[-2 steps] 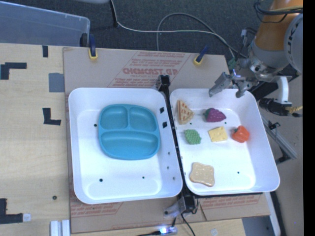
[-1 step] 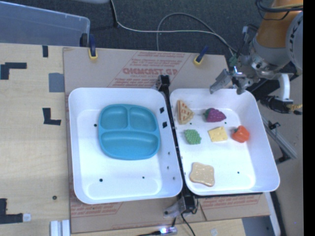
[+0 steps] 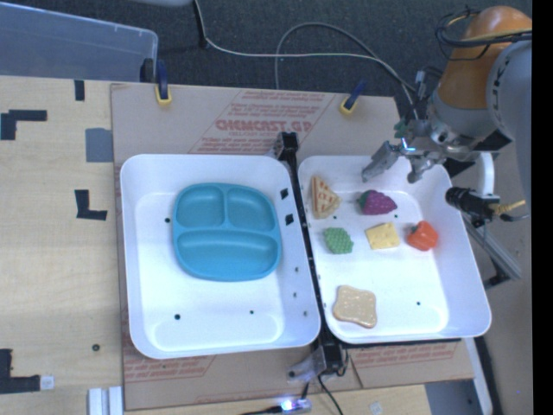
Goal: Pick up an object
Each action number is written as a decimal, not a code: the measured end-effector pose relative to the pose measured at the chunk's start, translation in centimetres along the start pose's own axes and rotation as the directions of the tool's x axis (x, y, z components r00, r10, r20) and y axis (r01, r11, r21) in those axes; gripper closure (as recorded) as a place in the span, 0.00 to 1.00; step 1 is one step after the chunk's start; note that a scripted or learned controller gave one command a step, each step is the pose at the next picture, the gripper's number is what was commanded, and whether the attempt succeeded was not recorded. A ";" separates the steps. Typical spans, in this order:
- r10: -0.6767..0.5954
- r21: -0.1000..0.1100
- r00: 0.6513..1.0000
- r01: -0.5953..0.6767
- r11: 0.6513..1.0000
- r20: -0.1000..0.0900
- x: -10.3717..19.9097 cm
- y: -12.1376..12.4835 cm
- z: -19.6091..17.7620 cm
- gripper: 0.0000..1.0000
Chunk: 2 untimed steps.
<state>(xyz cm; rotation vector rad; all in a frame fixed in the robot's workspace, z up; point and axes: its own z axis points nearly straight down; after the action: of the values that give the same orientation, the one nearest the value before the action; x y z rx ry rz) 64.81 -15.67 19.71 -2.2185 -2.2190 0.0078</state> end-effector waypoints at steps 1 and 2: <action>-0.001 0.002 1.000 0.001 1.000 -0.001 0.4 -0.9 6.1 0.00; 0.000 -0.018 1.000 0.000 1.000 0.012 -0.1 -0.5 10.5 0.00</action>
<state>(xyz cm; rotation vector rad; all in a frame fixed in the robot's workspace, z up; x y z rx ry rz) 64.20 -15.73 9.20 -2.2333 -2.2343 0.0021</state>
